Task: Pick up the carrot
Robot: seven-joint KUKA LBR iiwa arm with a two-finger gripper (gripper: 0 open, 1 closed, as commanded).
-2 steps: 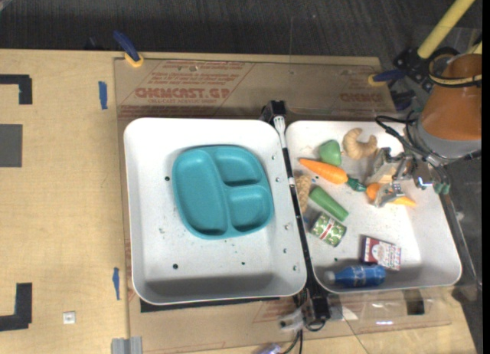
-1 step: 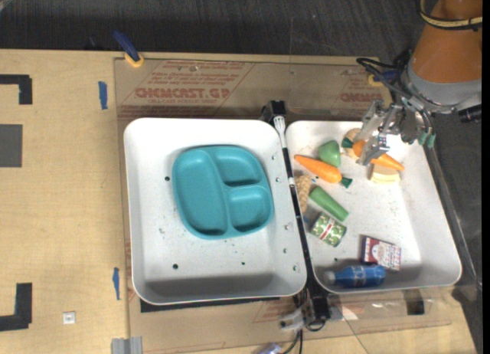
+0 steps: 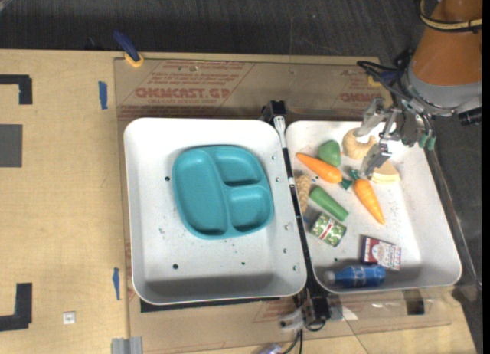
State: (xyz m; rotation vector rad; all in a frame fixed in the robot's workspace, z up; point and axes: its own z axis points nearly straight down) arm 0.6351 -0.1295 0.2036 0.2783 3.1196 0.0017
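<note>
Right bin — gripper over two carrots.

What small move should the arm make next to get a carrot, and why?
Probably a short drop toward the near carrot. The claw hangs over the right bin just above that carrot's green top, holding nothing that I can see. A second carrot lies further left, beside a green vegetable.
</note>
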